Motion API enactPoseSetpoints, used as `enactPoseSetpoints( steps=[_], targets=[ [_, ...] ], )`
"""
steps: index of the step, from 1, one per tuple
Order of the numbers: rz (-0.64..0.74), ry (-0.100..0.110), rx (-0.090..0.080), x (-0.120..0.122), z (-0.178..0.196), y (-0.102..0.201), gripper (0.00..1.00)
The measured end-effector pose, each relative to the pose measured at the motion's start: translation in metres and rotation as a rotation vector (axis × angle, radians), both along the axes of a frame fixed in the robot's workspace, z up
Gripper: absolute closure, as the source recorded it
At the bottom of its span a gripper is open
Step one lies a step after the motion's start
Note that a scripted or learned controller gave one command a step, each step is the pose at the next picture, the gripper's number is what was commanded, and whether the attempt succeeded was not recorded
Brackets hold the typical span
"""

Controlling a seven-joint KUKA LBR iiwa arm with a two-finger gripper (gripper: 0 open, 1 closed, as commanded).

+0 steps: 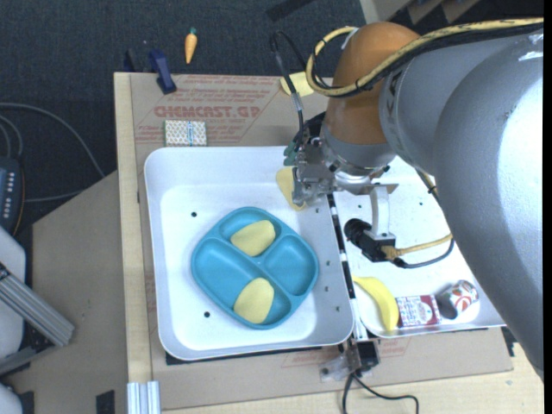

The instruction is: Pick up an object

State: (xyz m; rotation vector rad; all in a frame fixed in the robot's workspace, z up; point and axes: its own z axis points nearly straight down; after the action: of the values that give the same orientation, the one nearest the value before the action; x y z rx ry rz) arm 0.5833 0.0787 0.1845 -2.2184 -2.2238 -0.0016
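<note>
We see the grey arm (pixel 466 136) reaching in from the right, its orange band (pixel 366 80) above the wrist, with the pincer (pixel 304 184) lowered over the far right corner of the left bin (pixel 168 231), close to the wall shared with the right bin (pixel 414 197). We cannot tell the state of the pincer; the wrist housing covers it from above. A pale yellow object (pixel 285 182) lies directly at the pincer, partly covered by it, against the far right corner of the left bin. We cannot tell whether the two are touching.

In the middle of the left bin we note a blue divided tray (pixel 297 261), lying flat and turned at an angle to the bin walls. Two yellow oval pieces rest in separate compartments: one yellow piece (pixel 253 237) in the far compartment, a second yellow piece (pixel 254 300) in the near compartment. The right-hand compartment of the tray holds nothing.

In the right bin, a banana (pixel 379 300) lies at the near left corner. Just beside it is a red and white packet (pixel 417 310), and next to that a small red and white can (pixel 456 298). A black cable (pixel 375 244) hangs from the wrist over this bin.

On the cardboard-covered table (pixel 216 102) beyond the bins lie a small patterned packet (pixel 185 132) and a blue clip (pixel 160 70). A small orange carrot toy (pixel 191 45) lies on the dark floor (pixel 69 50).
</note>
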Motion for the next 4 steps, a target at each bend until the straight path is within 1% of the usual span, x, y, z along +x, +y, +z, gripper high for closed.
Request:
enactPoseSetpoints(
  steps=[1, 2, 3, 4],
  targets=[
    [-0.001, 0.0, -0.001, 0.045, 0.022, 0.026, 1.0],
    [0.0, -0.001, -0.001, 0.083, -0.003, 0.1, 1.0],
    [0.0, -0.002, -0.001, 0.083, -0.02, 0.135, 1.0],
    [-0.002, 0.004, -0.002, 0.062, -0.084, 0.134, 1.0]
  ],
)
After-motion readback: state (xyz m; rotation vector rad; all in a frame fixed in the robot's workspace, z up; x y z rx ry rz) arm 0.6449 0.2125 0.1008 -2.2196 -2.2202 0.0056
